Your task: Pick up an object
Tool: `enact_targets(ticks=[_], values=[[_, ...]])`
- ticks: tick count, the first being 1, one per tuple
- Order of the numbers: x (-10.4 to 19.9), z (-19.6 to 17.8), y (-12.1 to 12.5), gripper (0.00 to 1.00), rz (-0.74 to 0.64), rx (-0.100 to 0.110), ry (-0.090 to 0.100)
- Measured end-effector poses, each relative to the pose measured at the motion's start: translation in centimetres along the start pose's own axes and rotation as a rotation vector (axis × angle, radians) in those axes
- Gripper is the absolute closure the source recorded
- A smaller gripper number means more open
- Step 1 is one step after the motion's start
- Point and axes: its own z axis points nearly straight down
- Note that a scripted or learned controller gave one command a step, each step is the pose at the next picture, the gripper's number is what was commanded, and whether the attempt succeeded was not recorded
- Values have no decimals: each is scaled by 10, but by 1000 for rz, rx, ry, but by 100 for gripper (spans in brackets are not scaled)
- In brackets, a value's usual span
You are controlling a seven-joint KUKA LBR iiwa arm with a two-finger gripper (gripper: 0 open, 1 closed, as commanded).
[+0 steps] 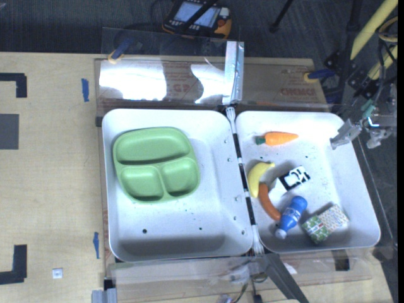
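Camera view: hand [351, 133] over right bin's [353, 188] far rim.

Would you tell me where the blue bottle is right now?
The blue bottle lies in the right bin, near its front edge, between the orange sausage and the green carton.

Light wood bench [50, 169] with blue tape marks [84, 89], dark carpet floor [76, 11] behind, glare on clear panel [158, 81].
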Motion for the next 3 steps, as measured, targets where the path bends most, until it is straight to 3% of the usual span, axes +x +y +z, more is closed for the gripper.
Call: enact_targets(ticks=[1, 2, 3], values=[[47, 53, 28, 0, -100, 0, 0], [61, 134, -10, 0, -293, -1, 0], [68, 158, 23, 0, -384, -36, -10]])
